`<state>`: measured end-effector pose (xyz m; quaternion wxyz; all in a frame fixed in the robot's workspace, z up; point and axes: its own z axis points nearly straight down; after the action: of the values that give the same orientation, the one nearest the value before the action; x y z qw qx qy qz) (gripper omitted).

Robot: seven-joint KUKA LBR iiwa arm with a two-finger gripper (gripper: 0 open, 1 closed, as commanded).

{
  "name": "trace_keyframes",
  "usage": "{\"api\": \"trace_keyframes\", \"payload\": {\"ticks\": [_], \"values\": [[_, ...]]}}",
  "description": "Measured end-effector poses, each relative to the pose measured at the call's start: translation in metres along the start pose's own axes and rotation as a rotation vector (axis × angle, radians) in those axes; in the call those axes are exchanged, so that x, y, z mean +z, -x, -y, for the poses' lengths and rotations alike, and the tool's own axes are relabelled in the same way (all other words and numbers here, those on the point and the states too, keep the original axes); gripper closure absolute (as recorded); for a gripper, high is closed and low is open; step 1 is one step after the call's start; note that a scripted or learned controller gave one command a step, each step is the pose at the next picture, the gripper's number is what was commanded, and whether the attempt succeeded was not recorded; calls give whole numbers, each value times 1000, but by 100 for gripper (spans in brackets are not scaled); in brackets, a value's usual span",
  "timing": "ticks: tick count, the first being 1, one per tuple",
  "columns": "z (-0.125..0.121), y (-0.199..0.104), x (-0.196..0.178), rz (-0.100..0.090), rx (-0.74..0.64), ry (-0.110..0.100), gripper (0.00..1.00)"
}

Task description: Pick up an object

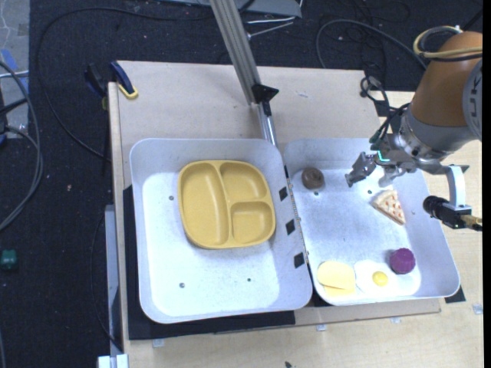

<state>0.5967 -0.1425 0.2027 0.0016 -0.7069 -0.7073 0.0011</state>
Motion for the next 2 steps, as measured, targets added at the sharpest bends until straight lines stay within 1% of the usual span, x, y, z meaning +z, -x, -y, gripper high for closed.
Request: {"api": "trace_keyframes", "payload": {"ticks": [1, 2], "values": [[-1, 0, -2, 1, 0, 4, 0], [0, -5, 61, 0, 1, -1, 0]]}}
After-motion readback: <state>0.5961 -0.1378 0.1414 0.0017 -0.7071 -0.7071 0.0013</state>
